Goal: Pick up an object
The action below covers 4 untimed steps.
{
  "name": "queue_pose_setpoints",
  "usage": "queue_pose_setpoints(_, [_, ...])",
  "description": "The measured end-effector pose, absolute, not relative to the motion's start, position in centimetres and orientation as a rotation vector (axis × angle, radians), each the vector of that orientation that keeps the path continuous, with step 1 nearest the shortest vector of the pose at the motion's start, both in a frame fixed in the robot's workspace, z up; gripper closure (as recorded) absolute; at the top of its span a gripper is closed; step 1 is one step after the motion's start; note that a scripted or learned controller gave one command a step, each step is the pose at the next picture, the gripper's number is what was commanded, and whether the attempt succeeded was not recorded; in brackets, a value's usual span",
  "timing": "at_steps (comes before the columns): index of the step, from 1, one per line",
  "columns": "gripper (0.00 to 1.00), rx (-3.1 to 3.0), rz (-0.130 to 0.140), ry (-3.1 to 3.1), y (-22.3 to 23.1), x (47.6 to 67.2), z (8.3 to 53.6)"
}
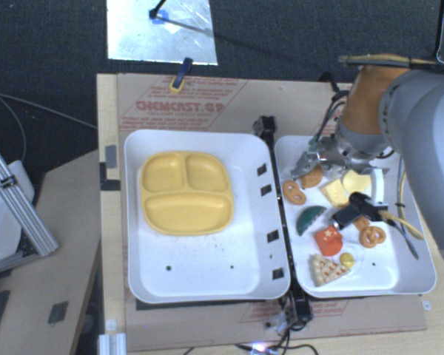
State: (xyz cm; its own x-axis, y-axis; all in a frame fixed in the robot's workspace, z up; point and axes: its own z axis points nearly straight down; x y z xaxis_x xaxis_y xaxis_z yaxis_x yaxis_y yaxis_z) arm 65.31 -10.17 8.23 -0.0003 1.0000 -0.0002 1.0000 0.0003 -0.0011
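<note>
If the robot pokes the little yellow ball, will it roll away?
Probably. The yellow ball looks round and small, so a nudge should send it rolling. It sits beside the waffle wedge and red piece, which might stop it on those sides.

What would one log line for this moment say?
tool: over right bin's upper left | nearest: brown toy food | divided yellow tray: in left bin | lifted: nothing seen

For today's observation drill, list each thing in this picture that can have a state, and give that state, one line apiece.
Yellow divided plate: upright in the left bin, nothing in its compartments.
Right bin: holds toy food pieces.
Waffle wedge: lying flat near the front edge.
Pretzel: lying flat.
Hand: low over the right bin's far corner.
</note>
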Motion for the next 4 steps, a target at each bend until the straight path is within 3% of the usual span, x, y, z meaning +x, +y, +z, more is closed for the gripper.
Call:
queue_pose_setpoints(1, [1.0, -2.221, -0.004, -2.225, -10.1, 65.5, 9.6])
queue_pose_setpoints(2, [1.0, -2.22, -0.017, -2.239, -7.0, 66.5, 21.4])
queue_pose_setpoints(3, [1.0, -2.214, -0.003, -2.23, -2.5, 66.9, 18.4])
queue_pose_setpoints(4, [0.0, -2.218, -0.003, -2.228, -2.8, 66.9, 18.5])
